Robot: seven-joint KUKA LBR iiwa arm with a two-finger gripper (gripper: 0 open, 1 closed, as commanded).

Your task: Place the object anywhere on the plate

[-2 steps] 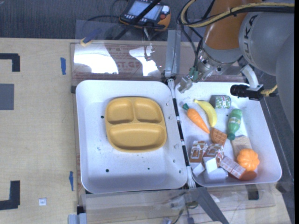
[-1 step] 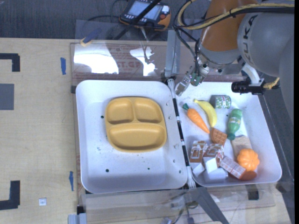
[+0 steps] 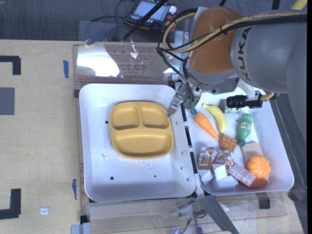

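A yellow three-compartment plate point(image 3: 141, 129) lies in the left bin point(image 3: 97, 165) with nothing on it. The right bin point(image 3: 282, 155) holds the toy food: a carrot point(image 3: 206, 125), a banana point(image 3: 217, 116), a green bottle point(image 3: 244, 125), a waffle piece point(image 3: 227, 142) and an orange pumpkin point(image 3: 259, 165). My gripper point(image 3: 180, 101) hangs low over the wall between the two bins, at the plate's upper right corner and just left of the carrot's top. I see nothing held in it. The arm's orange band and grey body cover the right bin's far part.
Small printed boxes point(image 3: 215, 157) and a white block point(image 3: 220, 171) lie at the right bin's front left. A handheld controller point(image 3: 147, 12) and cables sit beyond the bins. A taped clear sheet point(image 3: 122, 62) lies behind the left bin.
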